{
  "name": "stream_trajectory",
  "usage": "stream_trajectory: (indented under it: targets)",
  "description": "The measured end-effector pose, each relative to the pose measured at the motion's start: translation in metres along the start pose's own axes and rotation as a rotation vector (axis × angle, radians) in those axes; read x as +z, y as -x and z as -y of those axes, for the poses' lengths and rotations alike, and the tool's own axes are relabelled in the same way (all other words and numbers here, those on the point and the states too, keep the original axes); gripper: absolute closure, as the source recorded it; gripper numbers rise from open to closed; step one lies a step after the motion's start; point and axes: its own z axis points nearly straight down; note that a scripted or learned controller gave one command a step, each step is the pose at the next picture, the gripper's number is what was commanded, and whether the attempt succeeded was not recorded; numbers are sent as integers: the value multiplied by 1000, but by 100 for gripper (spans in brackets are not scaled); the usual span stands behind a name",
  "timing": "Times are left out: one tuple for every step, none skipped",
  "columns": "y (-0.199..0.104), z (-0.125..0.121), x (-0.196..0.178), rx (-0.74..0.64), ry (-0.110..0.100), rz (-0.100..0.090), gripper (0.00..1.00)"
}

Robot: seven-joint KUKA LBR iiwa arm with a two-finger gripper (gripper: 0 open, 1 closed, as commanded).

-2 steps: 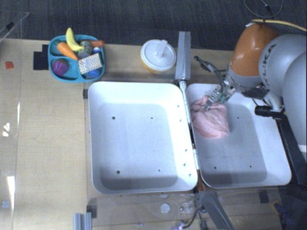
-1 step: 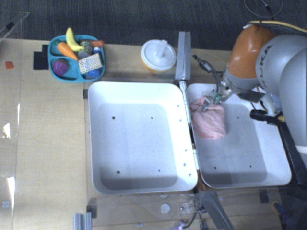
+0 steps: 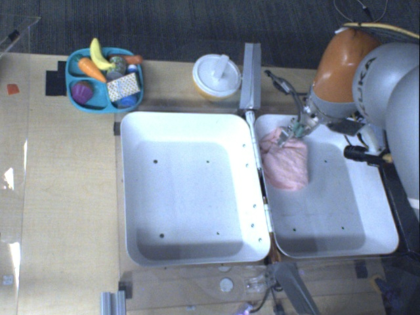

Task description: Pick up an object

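Left bin (image 3: 190,241) floor open, pink cloth (image 3: 287,164) blocking right bin's (image 3: 341,238) upper-left corner

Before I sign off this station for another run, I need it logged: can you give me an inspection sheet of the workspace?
Surface: wooden bench bearing the left bin and right bin, side by side.
Job's things: pink cloth-like object in the right bin, near its left wall.
Clutter: blue tray of toy food and a white lidded cup, both behind the bins.
Grippers: gripper at the pink object's top edge; finger state unclear.
Cables: thin wire loop above the arm.
Surroundings: dark carpet beyond the bench.
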Motion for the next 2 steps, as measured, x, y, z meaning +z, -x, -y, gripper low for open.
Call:
stream_trajectory:
  targets:
    - [1,4,-55,-88,-12,-13,100]
    - [-34,-26,-79,-189,-11,-15,100]
